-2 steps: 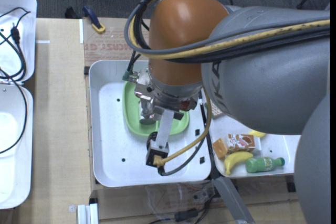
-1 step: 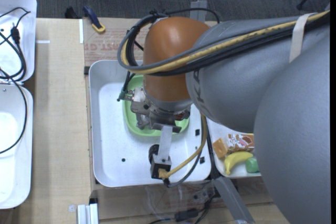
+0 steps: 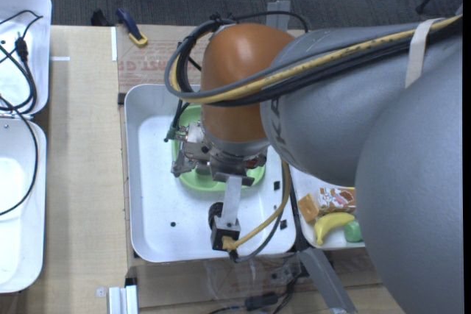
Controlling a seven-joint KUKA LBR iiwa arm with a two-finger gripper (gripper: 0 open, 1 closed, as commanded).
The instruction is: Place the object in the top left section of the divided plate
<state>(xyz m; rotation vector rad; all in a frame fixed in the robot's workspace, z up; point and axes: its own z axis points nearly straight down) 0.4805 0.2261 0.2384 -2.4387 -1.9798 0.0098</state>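
The green divided plate [image 3: 193,179] lies in the left white bin [image 3: 147,158], mostly hidden beneath my arm. My wrist with its orange band [image 3: 234,81] hangs straight over the plate, and the gripper [image 3: 200,158] points down onto it. The arm covers the plate's sections and whatever the gripper may carry. In the right bin lie a yellow banana [image 3: 333,224], a green object [image 3: 354,231] and an orange snack packet [image 3: 331,200].
Black and yellow cables loop around the wrist and trail down to the left bin's front edge [image 3: 228,239]. A blue-and-yellow tool [image 3: 130,27] lies on the bench behind the bins. White trays with black cords [image 3: 18,70] stand at far left.
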